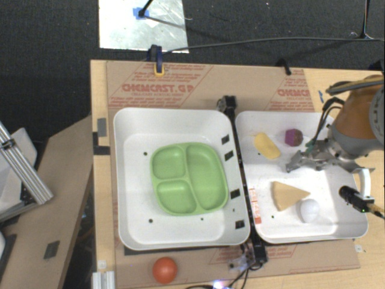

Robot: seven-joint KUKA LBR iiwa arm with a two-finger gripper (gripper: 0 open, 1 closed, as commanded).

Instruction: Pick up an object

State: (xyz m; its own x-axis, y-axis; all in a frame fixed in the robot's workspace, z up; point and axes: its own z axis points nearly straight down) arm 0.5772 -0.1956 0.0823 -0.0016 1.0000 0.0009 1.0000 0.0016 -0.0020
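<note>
The camera view looks down at a slant on two shallow white bins set side by side on a bench covered with brown printed board.

The left bin contains a green divided plate with three compartments, lying flat near the bin's centre.

The right bin contains four loose objects:
- A yellow oblong piece lies in the upper left part of the bin.
- A small purple object lies just to the right of the yellow piece, apart from it.
- A tan wedge lies in the lower middle of the bin.
- A white ball sits at the wedge's lower right corner, touching or very nearly touching it.

The arm enters from the right, over the right bin. The gripper points leftward and hangs over the bin floor between the purple object and the tan wedge. No object is seen between its fingers. The finger spacing cannot be determined at this resolution.

Outside the bins, an orange ball rests on the board below the left bin. A sheet of silvery foil lies on the dark floor beyond the bench.
</note>
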